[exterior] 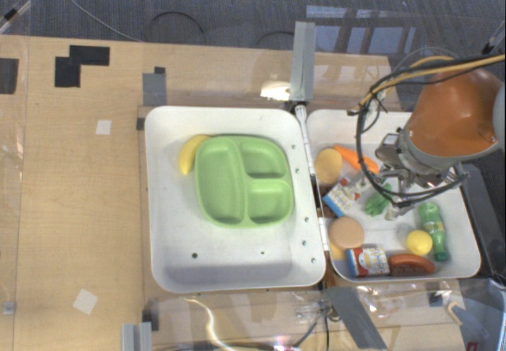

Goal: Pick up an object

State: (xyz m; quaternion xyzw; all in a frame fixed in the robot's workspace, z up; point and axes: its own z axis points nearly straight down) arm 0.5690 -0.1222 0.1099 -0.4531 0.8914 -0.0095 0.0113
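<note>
Lying in the left white bin (158,183), centre-left of the frame: a yellow banana (188,153) touching the upper-left edge of a green divided plate (241,179).

Crowding the right white bin (474,261), from its left wall rightward: a yellowish round fruit (328,164), an orange carrot (352,158), a blue-and-white carton (341,199), a tan bun (346,232), a red-labelled can (368,261), a small green piece (375,204), a brown sausage (411,264), a lemon (419,243) and a green bottle (431,223).

Hanging low over the middle of that bin, at centre-right of the frame: the gripper (399,195), under the arm's orange band (455,116), just beside the small green piece and the carton. Open or closed: not discernible from this angle. Nothing seen being held.

Judging the step as the approach to a grasp. Doing it well probably means:
- settling on one target, likely the small green piece nearest the tool
- centring over it before descending
- avoiding nudging the carton and carrot alongside
- closing only once straddling the piece
- lifting straight up, clear of the neighbours
</note>
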